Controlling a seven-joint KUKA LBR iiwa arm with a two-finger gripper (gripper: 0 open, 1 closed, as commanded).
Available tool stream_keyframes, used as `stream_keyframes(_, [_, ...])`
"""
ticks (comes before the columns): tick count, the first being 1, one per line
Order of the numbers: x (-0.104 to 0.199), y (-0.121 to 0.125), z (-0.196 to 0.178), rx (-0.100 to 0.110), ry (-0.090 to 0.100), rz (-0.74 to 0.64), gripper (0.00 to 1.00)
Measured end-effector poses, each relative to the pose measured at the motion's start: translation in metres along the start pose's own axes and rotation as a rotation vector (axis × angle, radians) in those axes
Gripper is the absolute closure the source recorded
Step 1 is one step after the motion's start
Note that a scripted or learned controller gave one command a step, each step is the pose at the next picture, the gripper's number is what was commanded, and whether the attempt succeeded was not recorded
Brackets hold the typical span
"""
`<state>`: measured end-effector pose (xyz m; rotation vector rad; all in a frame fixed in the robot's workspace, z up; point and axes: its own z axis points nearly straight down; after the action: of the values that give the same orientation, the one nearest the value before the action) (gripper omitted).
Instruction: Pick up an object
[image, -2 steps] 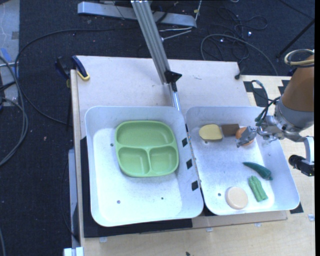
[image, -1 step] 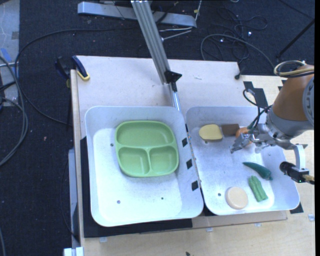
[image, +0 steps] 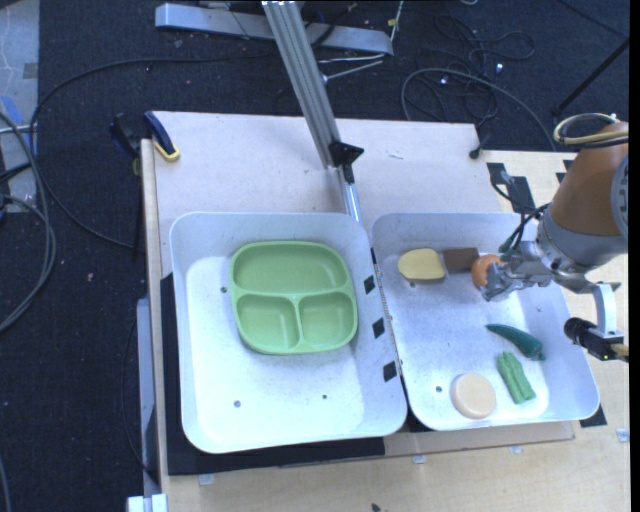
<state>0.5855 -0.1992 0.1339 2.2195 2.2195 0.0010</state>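
The right bin (image: 430, 330) holds a yellow rounded piece (image: 421, 265), a brown block (image: 461, 260), an orange piece (image: 485, 268), a dark green pepper-like piece (image: 516, 340), a light green ridged piece (image: 516, 379) and a cream round disc (image: 473, 395). My gripper (image: 497, 285) hangs low over the bin's upper right, right beside the orange piece. Its fingers are too small and dark to read, and I cannot tell whether it touches the orange piece.
The left bin (image: 200, 400) carries a green three-compartment plate (image: 295, 297). A slanted metal pole (image: 310, 90) crosses the bench top behind the bins. The arm's grey wrist and orange band (image: 590, 200) hang over the right bin's right rim.
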Motion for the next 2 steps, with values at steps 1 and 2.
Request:
stream_keyframes(1, [-0.003, 0.002, -0.043, -0.003, -0.001, -0.002, 1.0])
stream_keyframes(2, [-0.003, 0.003, -0.087, -0.003, -0.001, -0.002, 1.0])
